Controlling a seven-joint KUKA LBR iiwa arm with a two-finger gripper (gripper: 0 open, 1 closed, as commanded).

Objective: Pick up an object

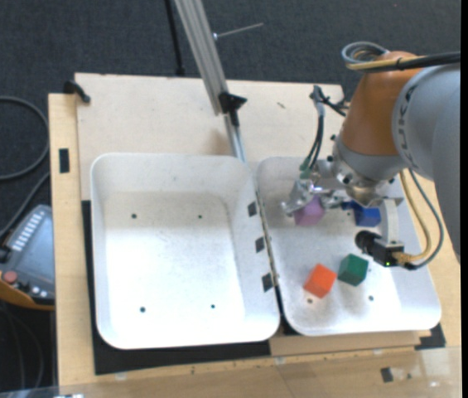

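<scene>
Two white bins sat on the bench (134, 123). Over the right bin's (416, 305) back edge, the gripper (304, 201) hung at a purple block (309, 214); its finger state was unclear. Orange (320, 280) and green (353, 269) blocks lay toward the front edge.

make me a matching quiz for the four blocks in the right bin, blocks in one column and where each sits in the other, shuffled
Blocks:
1. purple block
2. blue block
3. orange block
4. green block

Places:
A. nearest the front rim of the right bin, left of the green one
B. right at the gripper, closest to the divide between the bins
C. beside the orange one, on its right
D. under the arm's wrist, right of the purple one

Pairs: 1-B, 2-D, 3-A, 4-C
</scene>
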